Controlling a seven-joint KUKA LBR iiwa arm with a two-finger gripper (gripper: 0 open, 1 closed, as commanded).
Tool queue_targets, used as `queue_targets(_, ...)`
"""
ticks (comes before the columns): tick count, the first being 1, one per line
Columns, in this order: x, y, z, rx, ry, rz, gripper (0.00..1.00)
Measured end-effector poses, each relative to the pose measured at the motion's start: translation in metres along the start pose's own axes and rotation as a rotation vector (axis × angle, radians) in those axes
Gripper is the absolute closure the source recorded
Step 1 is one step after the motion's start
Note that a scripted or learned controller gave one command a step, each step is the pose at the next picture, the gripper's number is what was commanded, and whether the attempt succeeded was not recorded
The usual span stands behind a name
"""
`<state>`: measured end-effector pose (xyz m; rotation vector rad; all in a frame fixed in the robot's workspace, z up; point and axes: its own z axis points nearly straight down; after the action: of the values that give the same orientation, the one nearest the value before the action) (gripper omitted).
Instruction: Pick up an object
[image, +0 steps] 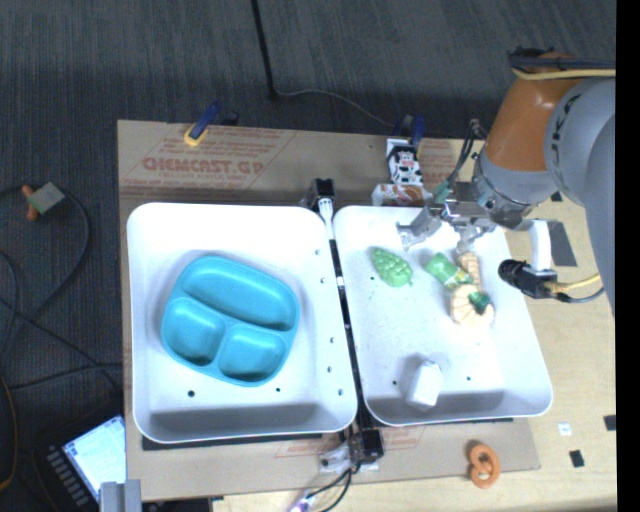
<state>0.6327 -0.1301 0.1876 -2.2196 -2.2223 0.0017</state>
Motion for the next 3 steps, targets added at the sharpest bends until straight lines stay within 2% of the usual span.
queue_targets(1, 0.015, -0.042, 0.100, -0.007, -0.001, 0.001, 0.00)
queue_targets(2, 0.003, -0.088, 0.100, -0.010, -0.004, 0.002, 0.00)
queue_targets(3, 0.021, -0.146, 0.100, -0.012, -0.004, 0.003, 0.00)
